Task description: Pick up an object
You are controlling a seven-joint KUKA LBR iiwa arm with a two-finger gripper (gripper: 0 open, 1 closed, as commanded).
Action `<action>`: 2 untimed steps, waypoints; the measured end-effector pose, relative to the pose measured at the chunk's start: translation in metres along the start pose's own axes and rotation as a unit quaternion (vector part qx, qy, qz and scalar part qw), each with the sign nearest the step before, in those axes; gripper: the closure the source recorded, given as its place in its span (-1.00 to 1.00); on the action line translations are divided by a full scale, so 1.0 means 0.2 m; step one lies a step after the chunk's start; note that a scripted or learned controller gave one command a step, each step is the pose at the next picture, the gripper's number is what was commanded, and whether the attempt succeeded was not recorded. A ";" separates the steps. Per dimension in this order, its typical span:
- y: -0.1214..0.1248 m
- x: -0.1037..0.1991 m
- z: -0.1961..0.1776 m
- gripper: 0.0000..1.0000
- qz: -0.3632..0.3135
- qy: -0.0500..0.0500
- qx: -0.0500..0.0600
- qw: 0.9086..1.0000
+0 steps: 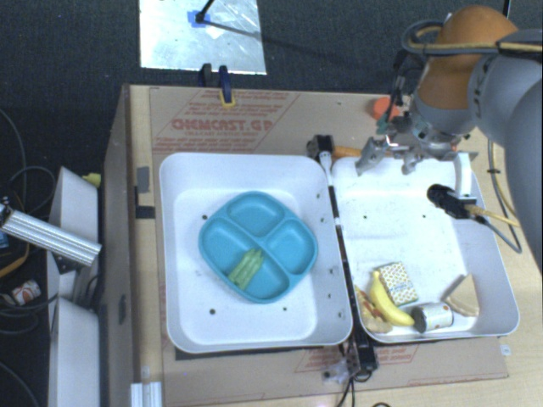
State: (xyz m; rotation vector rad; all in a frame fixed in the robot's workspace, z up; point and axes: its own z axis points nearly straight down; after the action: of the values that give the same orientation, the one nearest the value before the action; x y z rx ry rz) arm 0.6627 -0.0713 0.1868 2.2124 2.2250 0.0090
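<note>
- Clearly the reach is the first risk: the gripper [389,158] hangs over the far edge of the right bin [399,219], while the pickable things sit bunched in the near corner, well apart from it. A straight descent from here would meet bare bin floor.
- Its fingers [369,157] stand apart with nothing between them, so no object is held yet.
- The banana [389,300] lies touching the small patterned box [397,282], with a white cylinder [432,315] just beside its tip; closing on one could shove or drag a neighbour, or catch two at once and lose both.
- The tan wedge [461,296] rests against the bin's side wall, leaving little room for a finger on that side.
- The banana's curved skin may slip out of a narrow pinch.
- The green piece [246,267] lies low in a compartment of the blue divided plate [257,245] in the left bin [246,253]; the plate's ridges could block the fingers, or the plate could lift along.
</note>
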 end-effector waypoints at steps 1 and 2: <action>0.03 -0.16 0.25 -1.00 0.002 -0.001 0.003 1.000; 0.02 -0.12 0.51 -1.00 0.001 -0.001 0.003 1.000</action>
State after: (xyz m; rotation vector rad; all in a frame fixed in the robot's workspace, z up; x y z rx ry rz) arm 0.6684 -0.0944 0.0839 2.2175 2.2254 0.0003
